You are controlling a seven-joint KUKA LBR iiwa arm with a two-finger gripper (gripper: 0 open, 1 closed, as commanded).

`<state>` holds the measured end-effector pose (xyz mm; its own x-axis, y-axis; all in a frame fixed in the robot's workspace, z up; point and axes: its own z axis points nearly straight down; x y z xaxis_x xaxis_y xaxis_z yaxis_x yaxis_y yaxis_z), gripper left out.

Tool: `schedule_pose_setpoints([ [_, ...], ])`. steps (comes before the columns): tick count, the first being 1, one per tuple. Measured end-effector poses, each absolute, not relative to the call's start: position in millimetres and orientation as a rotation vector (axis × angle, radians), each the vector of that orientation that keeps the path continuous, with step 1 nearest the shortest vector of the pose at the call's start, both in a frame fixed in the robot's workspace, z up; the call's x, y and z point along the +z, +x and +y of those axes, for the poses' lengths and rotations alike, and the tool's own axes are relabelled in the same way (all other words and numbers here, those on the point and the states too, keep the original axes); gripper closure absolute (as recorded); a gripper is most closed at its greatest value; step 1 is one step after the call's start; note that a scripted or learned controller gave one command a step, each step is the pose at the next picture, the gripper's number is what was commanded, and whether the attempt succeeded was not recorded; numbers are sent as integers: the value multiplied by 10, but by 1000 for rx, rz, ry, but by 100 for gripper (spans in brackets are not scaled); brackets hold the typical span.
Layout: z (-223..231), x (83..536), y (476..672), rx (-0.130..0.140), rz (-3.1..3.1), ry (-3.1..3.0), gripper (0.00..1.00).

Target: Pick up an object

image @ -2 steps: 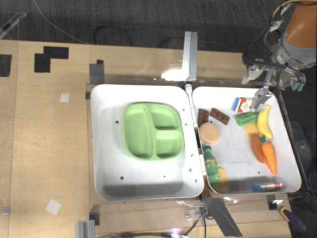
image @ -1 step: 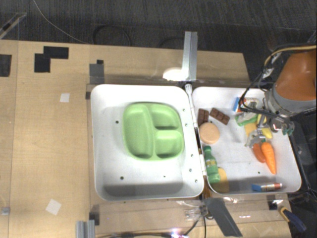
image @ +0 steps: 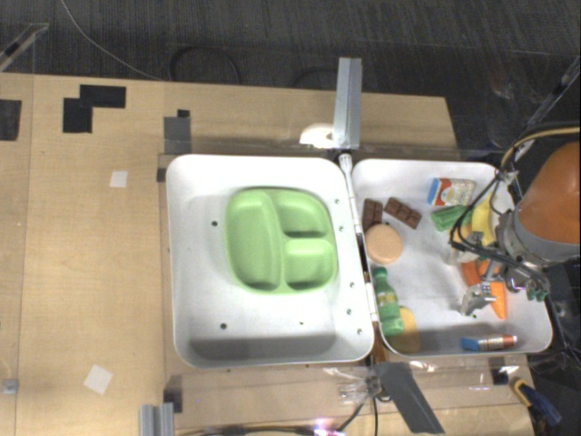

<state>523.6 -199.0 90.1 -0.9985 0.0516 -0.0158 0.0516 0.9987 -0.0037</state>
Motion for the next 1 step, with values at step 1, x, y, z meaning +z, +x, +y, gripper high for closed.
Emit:
schedule_pose_setpoints([
  [1,-2057,902,4929,-5,3113,249,0],
])
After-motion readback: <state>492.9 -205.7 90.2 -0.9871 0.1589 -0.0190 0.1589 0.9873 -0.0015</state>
